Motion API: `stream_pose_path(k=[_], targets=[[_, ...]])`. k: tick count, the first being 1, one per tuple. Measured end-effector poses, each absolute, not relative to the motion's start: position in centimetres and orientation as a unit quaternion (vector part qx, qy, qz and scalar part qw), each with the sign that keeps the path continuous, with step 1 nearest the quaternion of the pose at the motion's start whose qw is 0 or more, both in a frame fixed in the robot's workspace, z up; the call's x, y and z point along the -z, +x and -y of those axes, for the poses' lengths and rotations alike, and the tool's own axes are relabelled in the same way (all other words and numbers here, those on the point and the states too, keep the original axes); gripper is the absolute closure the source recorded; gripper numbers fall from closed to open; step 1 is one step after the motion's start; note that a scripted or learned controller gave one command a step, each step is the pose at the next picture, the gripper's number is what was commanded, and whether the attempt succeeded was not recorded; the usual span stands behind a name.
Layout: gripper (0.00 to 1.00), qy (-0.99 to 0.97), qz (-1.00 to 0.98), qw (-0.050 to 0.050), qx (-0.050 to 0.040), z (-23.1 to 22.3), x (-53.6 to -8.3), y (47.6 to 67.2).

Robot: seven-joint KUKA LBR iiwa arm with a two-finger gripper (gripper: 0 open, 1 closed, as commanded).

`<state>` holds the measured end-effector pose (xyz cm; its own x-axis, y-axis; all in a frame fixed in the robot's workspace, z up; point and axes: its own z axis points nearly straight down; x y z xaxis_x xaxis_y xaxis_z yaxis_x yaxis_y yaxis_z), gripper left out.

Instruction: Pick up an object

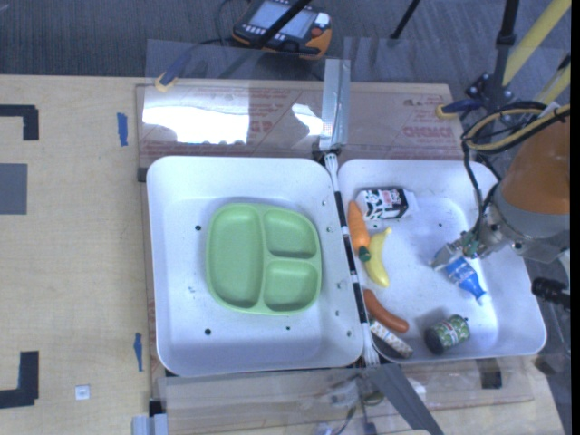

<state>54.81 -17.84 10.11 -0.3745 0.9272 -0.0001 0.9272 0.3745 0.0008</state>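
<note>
A small blue-and-white tube lies tilted in the right bin, at three o'clock. The gripper reaches in from the right, fingers clamped on its upper end.

Arm reaches in from right; tool lowered.

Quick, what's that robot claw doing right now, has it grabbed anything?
Gripper: down in the right bin, right at the blue-and-white tube; open, shut or holding cannot be told.
</note>
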Motion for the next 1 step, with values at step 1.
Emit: stream_pose_path(k=[1], targets=[[1.0, 0.625, -0.78, 0.004, -0.0022, 14.75, -8.77, 58.82]])
